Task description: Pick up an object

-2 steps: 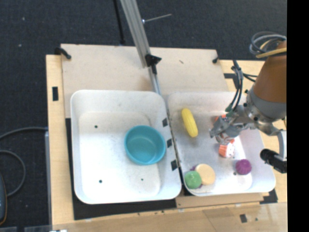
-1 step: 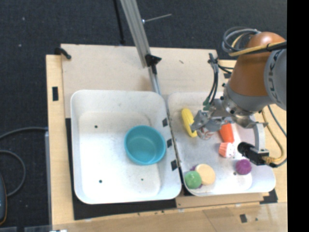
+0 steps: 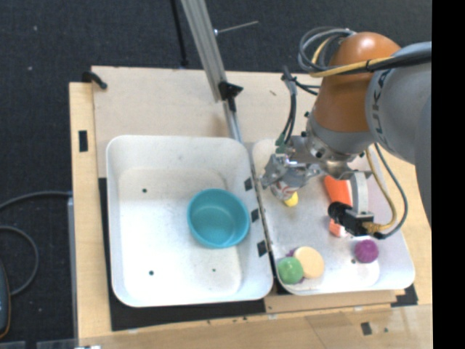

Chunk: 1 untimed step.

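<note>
The gripper (image 3: 285, 184) hung low at the right bin's (image 3: 392, 271) ten o'clock corner, directly over a small yellow object (image 3: 290, 199); its opening could not be told. Judged mid-grasp: next it needed to close squarely, then lift straight up.

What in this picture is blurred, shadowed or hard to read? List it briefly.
Camera view: lighting is soft and even, with only faint shadows under the blue bowl and along the white bins' rims. No strong glare. The gripper is slightly blurred, with a small yellow object partly hidden beneath it.
</note>
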Available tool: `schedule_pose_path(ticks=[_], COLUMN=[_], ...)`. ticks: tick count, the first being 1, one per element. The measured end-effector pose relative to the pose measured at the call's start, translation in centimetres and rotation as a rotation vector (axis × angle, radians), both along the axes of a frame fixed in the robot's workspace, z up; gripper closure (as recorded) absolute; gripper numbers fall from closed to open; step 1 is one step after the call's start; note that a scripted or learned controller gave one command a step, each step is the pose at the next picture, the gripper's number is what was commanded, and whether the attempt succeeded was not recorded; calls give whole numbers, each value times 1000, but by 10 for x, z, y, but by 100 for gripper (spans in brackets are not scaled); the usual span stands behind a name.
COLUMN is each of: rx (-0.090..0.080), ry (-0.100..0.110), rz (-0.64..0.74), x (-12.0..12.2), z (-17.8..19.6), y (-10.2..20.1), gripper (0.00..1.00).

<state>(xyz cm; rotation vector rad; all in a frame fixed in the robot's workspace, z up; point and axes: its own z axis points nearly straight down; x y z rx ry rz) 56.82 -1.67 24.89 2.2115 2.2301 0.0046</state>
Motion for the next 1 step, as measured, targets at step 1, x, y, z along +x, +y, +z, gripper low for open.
schedule_pose_path(ticks=[1], rx=[0], ry=[0], rz=[0], x=[24], z=[4], y=[58], gripper=[100])
